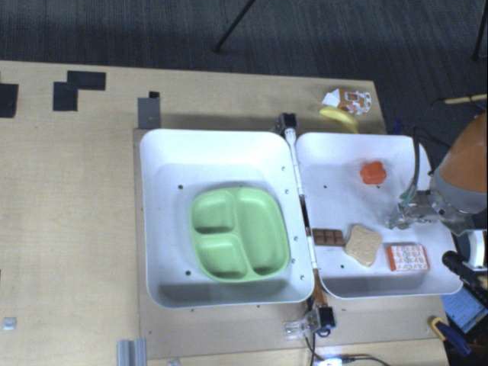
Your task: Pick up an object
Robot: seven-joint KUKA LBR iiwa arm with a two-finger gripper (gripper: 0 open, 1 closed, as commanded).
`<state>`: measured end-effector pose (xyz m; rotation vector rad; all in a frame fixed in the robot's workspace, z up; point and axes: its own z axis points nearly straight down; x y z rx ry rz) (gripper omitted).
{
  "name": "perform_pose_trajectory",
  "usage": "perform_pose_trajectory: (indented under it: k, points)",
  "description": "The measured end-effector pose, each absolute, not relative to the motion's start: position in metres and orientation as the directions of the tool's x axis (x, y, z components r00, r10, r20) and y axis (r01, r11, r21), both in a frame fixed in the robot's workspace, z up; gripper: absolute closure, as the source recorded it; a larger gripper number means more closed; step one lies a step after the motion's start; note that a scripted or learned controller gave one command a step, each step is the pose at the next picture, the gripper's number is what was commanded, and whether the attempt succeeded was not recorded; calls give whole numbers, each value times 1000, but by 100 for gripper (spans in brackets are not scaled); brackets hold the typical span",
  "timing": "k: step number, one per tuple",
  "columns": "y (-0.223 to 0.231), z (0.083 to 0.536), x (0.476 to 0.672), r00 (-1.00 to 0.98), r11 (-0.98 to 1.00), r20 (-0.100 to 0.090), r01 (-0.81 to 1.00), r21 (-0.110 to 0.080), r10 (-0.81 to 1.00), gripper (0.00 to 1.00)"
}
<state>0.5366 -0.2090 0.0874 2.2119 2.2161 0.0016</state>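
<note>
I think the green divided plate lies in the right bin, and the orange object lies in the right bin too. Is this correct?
Not quite. The camera view shows the green divided plate in the left bin. The orange object is indeed in the right bin.

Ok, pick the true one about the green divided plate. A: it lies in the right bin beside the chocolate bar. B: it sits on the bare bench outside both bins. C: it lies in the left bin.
C: the green divided plate lies alone inside the left bin; the chocolate bar is in the right bin.
</note>
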Motion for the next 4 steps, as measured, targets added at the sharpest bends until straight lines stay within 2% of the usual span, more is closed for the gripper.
perform_pose_trajectory:
  k: [1,2,3,4]
  points:
    - [-203,86,537,-7,7,4,1000,5,1000,0]
    - [-204,98,539,-8,8,-1,1000,11,1000,100]
    - [-204,98,539,-8,8,-1,1000,11,1000,0]
    - [-120,87,489,-4,4,-1,1000,8,1000,0]
